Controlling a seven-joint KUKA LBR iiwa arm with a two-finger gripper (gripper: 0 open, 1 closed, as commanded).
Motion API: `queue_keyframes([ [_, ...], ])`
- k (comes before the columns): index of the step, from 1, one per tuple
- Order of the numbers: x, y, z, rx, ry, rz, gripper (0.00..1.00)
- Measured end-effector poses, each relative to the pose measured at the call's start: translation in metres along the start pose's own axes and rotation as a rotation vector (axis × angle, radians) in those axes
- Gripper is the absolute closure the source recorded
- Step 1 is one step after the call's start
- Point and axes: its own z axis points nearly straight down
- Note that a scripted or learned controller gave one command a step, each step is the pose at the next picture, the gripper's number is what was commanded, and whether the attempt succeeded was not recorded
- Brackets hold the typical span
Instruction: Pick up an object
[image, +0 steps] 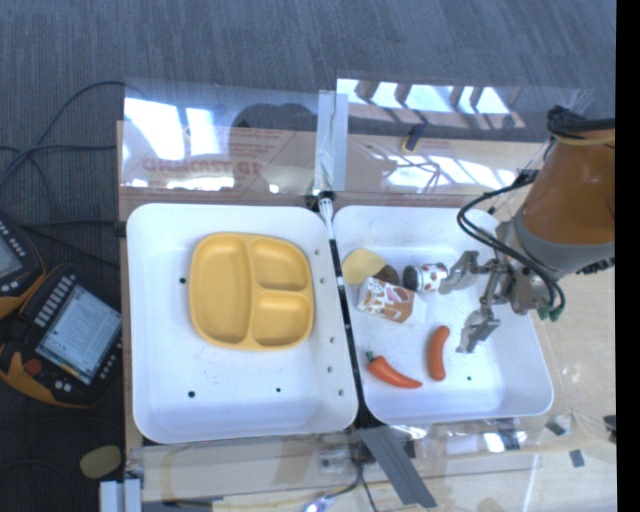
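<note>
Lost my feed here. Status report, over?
Gripper open over right bin, holding nothing. Sausage just left of it. Carrot and carton nearby.

My gripper (478, 300) over the right bin (520, 385), fingers spread apart with nothing between them.

My arm (570, 200) comes in from the frame's right edge. Just left of the gripper lies a sausage (437, 353), with a carrot (392, 373) at lower left of it. Toward the bin's upper left sit a carton (386, 299), a can (430, 276) and a yellow wedge (362, 265). The left bin (160, 400) holds a yellow tray (251, 289).
</note>
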Motion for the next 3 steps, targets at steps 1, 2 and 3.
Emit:
queue_keyframes([
  [1,-0.026,0.009,0.078,0.004,-0.012,-0.266,0.0],
  [2,0.007,0.012,0.099,0.002,-0.018,-0.09,0.0],
  [3,0.006,0.012,0.089,0.006,-0.017,-0.091,1.0],
])
